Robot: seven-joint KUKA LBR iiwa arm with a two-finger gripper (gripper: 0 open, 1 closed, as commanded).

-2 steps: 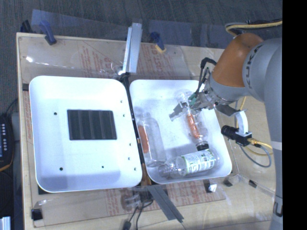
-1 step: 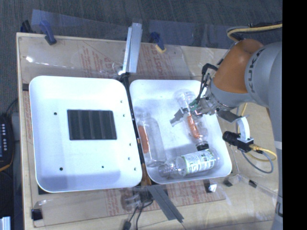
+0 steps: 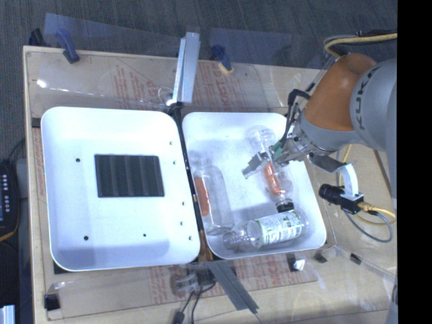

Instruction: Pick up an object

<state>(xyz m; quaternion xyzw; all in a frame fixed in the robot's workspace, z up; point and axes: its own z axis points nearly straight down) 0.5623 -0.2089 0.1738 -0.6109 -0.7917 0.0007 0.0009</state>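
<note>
The gripper (image 3: 260, 162) hangs over the right bin (image 3: 202, 130), beside a clear bottle (image 3: 270, 164). Its finger spread is unclear. Another bottle (image 3: 273, 229) lies below the fingers.

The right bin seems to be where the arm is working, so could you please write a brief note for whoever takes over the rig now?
Claw: low inside the right bin, over the upper clear bottle; whether it grips anything cannot be told.
Things: a bottle with an orange insert lies along the bin's left side; a labelled bottle lies across the bottom. The left bin holds a dark grille.
Done: nothing lifted.
Left: secure and raise one bottle.
</note>
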